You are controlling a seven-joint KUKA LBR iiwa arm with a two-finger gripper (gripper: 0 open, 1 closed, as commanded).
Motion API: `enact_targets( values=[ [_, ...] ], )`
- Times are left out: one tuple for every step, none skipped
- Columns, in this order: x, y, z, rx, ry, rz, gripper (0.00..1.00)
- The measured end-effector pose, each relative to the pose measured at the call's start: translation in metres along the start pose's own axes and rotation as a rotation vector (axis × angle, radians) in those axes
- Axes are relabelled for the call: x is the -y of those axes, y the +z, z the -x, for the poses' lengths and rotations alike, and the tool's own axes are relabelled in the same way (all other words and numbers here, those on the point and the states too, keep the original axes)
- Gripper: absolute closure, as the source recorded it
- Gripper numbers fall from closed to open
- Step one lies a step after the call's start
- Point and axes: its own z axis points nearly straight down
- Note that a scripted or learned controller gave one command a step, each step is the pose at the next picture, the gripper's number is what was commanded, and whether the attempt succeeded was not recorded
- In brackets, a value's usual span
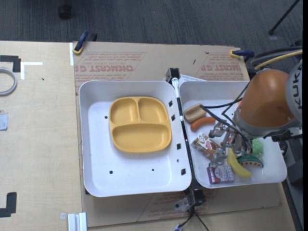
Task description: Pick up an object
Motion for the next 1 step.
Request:
enact_targets(
  values=[
    [0.0025,0.0085,-0.0334,0.000,-0.111,0.003,0.00]
  ],
)
